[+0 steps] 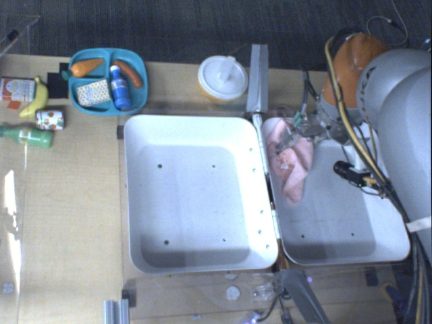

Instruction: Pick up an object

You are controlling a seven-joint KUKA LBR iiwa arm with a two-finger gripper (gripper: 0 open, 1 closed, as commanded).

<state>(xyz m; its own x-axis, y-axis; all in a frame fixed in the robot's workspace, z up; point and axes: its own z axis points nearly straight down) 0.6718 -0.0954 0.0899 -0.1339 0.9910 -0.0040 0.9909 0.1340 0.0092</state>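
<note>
A pink soft object (290, 162), like a crumpled cloth or plush, lies in the right bin (337, 238) against its left wall near the far corner. My gripper (302, 128) hangs over the top of that pink object, at the bin's far left corner, with cables and the orange-banded wrist (354, 63) behind it. Whether it touches the pink object is hard to tell. The left bin (196, 194) holds nothing I can see.
Behind the bins sit a white lidded cup (223, 78) and a blue divided tray (108, 81) with toy food. A banana (35, 98), a small can (49, 119) and a green bottle (27, 137) lie at the far left of the bench.
</note>
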